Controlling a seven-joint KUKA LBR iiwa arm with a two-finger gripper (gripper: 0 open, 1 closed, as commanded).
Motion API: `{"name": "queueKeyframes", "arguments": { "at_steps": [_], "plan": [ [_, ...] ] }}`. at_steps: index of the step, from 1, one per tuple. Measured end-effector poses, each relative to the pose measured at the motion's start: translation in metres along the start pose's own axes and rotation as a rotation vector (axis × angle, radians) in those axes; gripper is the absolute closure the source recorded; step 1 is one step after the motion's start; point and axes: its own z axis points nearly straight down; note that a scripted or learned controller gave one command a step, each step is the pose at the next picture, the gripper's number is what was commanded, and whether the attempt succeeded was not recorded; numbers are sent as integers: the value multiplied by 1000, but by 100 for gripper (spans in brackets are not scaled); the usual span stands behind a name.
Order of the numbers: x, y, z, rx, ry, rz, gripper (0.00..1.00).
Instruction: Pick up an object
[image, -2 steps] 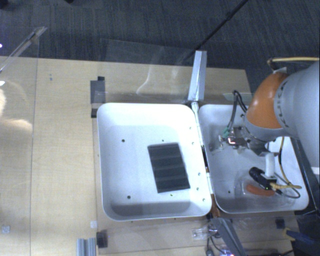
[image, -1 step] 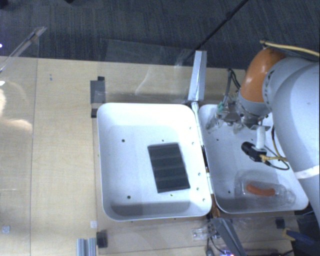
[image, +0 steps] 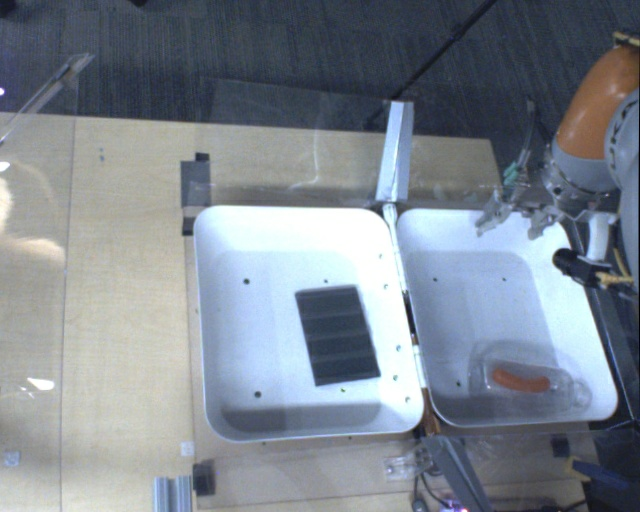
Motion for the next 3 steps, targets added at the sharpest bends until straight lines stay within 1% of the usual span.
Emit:
{"name": "queueKeyframes", "arguments": {
  "at_steps": [1,2,3],
  "plan": [
    [-15,-59,85,-2,0,-127,0],
    [-13,-57,72,-9,0,-134,100],
    [-13,-57,72,-9,0,-134,0]
  ]
}}
